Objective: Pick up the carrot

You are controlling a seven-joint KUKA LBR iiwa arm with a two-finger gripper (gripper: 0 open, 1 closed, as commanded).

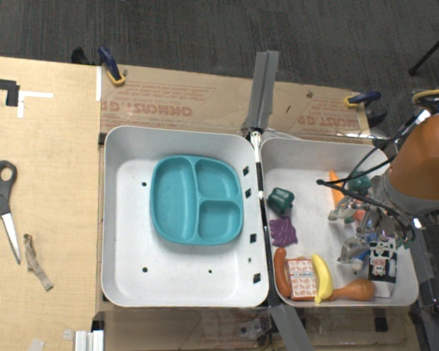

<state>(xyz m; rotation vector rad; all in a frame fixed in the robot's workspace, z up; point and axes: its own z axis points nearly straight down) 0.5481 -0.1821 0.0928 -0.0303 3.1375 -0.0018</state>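
While hanging low over the right one of the 2 bins (pixel 313 177), working at the approach, with the hand (pixel 356 234) sitting just beside the carrot (pixel 336 188) and not gripping it. Lying toward that bin's far wall, showing as a bright orange sliver partly hidden behind cables and the hand (judging this to be the carrot, rather than the duller orange-brown piece (pixel 358 290) at the near wall). Not being able to tell whether the hand is set wide or narrow, with brackets and cable cluttering the sight of it.

Doing this step well is probably meaning: shifting toward the far wall until centred over the orange sliver, lining up across its short width and not along its length, then coming straight down. Closing only once straddling it. Minding the far wall, being near enough to catch on. Not worrying much over the banana (pixel 321 278) and the green piece (pixel 281 201), both lying well apart from the carrot. Lifting slowly afterwards, checking that something orange is actually coming up.
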